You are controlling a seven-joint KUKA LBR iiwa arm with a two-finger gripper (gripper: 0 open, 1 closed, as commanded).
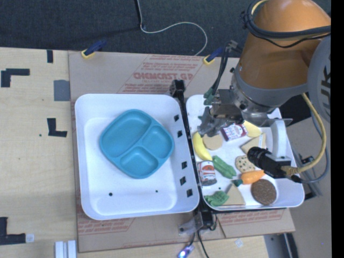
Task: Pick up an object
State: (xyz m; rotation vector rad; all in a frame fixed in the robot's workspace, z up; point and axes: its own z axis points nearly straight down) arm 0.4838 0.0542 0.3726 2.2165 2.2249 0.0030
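Observation:
My gripper [213, 123] hangs low over the upper left part of the right bin [290, 202], under the grey wrist and the orange band. Just below it lie a yellow banana [201, 147] and a beige round piece [214, 142]. A purple and white packet [234, 131] lies right beside it. Further down the bin are a green pod [223, 166], a small can [207, 172], a dotted cracker [242, 163], an orange carrot [251, 177], a brown round cookie [263, 192] and a green leafy piece [217, 199]. The wrist hides the bin's upper middle.
The left bin [88, 144] holds a blue divided plate [137, 143]. A black divider with clips [185, 144] runs between the bins. A black fitting with a cable [266, 162] lies across the right bin's right side. Cardboard [156, 71] lies under both bins.

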